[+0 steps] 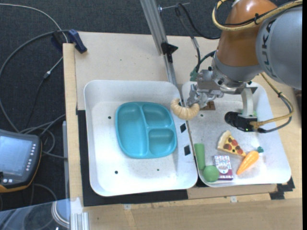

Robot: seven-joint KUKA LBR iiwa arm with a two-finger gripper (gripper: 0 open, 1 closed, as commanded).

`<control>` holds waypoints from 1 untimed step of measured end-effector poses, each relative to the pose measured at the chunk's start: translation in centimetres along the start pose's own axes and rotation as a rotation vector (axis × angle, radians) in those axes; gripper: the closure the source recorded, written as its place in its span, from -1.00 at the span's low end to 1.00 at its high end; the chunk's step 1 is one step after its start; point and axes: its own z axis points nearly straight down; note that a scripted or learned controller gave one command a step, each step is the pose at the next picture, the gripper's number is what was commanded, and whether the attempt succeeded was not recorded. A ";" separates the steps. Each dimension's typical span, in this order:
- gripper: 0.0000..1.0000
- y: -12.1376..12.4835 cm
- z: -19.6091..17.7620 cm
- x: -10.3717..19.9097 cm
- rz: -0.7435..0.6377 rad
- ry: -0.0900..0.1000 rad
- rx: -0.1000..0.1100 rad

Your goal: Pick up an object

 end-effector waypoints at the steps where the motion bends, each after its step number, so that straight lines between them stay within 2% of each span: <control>1: 1.00 -3.5 1.1 3.6 0.002 -0.001 0.002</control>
